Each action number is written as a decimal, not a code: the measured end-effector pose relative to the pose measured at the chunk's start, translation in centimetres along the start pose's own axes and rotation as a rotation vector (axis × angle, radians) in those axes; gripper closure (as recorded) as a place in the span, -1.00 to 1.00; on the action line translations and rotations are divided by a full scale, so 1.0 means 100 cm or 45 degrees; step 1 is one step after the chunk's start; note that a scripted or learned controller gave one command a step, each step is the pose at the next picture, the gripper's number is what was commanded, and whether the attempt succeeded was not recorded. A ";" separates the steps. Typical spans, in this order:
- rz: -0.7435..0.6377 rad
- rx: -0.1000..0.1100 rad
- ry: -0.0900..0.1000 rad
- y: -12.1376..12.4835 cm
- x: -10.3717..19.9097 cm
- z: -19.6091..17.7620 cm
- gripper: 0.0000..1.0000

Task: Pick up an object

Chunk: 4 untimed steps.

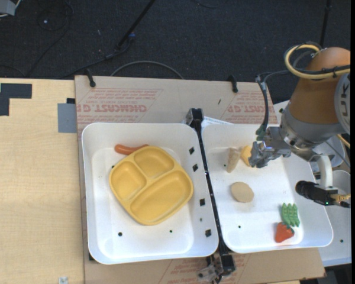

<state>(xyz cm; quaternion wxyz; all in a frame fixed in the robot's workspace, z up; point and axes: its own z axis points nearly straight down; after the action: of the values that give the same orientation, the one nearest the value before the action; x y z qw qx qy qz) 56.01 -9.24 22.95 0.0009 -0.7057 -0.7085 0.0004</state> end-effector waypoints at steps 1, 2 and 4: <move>0.001 0.003 0.001 0.004 0.045 0.008 1.00; -0.002 0.002 0.001 0.011 0.105 0.001 1.00; 0.000 0.002 -0.001 0.008 0.195 0.006 1.00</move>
<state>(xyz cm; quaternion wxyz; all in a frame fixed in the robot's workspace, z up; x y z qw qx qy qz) 56.71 10.30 22.33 0.0012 -0.7058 -0.7085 0.0014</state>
